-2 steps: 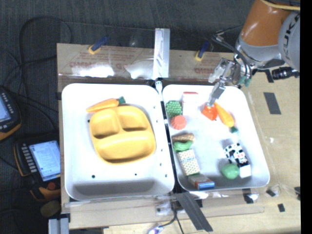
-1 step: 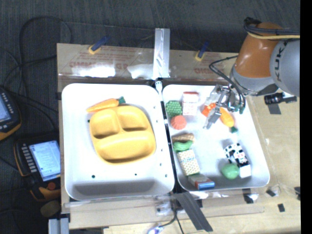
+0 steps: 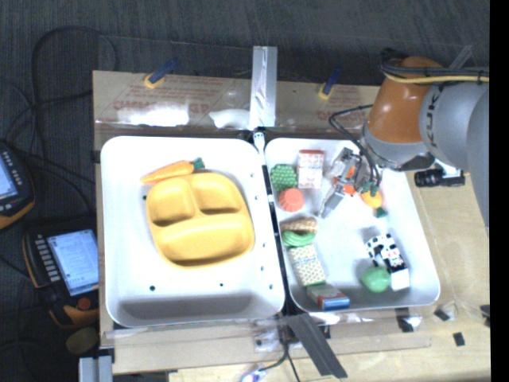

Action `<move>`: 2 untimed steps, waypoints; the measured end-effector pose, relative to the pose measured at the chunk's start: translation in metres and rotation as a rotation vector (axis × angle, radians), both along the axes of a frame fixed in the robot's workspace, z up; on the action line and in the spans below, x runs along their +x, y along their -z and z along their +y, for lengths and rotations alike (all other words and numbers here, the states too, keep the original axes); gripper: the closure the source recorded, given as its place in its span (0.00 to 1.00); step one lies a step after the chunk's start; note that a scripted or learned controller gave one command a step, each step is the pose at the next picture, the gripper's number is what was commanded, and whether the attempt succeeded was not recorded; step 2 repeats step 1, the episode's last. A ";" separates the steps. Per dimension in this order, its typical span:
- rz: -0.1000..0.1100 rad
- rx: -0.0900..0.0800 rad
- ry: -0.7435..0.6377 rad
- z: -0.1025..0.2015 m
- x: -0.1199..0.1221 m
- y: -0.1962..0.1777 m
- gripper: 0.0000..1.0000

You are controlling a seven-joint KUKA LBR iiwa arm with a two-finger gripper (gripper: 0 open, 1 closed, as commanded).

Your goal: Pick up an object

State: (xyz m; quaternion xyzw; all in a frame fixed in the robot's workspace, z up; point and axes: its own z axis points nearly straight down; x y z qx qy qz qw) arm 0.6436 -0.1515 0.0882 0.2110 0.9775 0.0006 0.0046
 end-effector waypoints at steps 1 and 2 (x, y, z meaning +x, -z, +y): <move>-0.001 0.002 0.107 0.014 -0.085 -0.001 0.00; -0.001 0.002 0.107 0.014 -0.085 -0.001 0.00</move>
